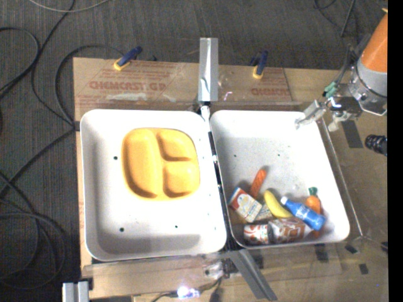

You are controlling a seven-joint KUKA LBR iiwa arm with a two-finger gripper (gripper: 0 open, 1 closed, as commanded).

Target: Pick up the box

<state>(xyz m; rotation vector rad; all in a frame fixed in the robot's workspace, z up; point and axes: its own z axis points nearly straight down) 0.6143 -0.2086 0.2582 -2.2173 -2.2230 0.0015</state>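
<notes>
**Box waits in the crowd while the arm hovers at the far corner**

Here we go: the gripper (315,113) hangs over the right bin (271,137), up at roughly two o'clock on its rim, with nothing between its fingers. Whether they are spread or closed, I cannot tell from up here; the metal blurs together.

The box (245,204) sits well apart from it, down at about seven o'clock in the same bin, a small orange-and-white carton lying tilted among the clutter. A banana (276,203) sits just beside it at three o'clock, a carrot (258,180) angles off at its one o'clock, and a red-and-white packet (272,231) lies along the bin's bottom edge, just below it. Further right, a blue bottle (304,213).

Handling call: that carton looks light and fairly stiff, probably thin card, so it should crush if squeezed hard, and its printed faces may be slick. The best hold, I reckon, is across its two narrower sides, coming in from the open eleven o'clock side, away from the banana.

Over in the left bin (101,187), a yellow divided tray (162,162) sits alone.
</notes>
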